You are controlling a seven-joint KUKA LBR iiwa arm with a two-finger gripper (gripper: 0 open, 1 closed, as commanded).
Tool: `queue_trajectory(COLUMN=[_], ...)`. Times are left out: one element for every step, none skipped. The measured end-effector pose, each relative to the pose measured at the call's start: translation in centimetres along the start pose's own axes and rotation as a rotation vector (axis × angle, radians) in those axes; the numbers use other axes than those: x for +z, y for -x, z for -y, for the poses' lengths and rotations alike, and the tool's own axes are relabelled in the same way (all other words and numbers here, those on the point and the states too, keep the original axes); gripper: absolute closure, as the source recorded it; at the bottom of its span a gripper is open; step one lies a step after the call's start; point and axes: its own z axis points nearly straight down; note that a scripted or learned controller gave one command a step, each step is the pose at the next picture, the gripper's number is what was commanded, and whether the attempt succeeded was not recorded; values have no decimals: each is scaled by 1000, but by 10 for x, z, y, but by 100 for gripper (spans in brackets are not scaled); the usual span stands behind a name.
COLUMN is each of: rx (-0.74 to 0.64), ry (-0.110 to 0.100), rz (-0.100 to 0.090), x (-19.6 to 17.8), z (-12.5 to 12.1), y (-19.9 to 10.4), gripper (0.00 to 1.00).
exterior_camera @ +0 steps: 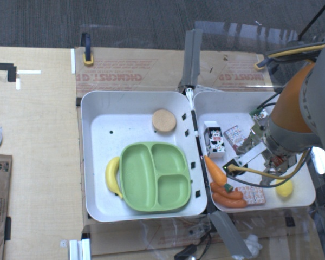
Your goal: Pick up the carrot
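The carrot (213, 170) is orange with a bit of green at one end. It lies at a slant along the left wall of the right bin (306, 202), close to the front. The gripper (271, 159) hangs over the middle of that bin, to the right of the carrot and apart from it. The wrist and cables hide its tips. Nothing shows held in it.
Two orange sausage-like pieces (228, 196) lie just in front of the carrot, beside a flat packet (254, 197). A small white box (213, 137), a printed packet (234, 135) and a lemon (284, 189) share that bin. The left bin (92, 145) holds a green divided plate (131, 191), a banana (113, 176) and a tan disc (164, 121).
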Motion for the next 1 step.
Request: queue_trajectory(rx=[261], ry=[0], rz=[1], x=[0], z=[10], y=[-4], gripper=[0])
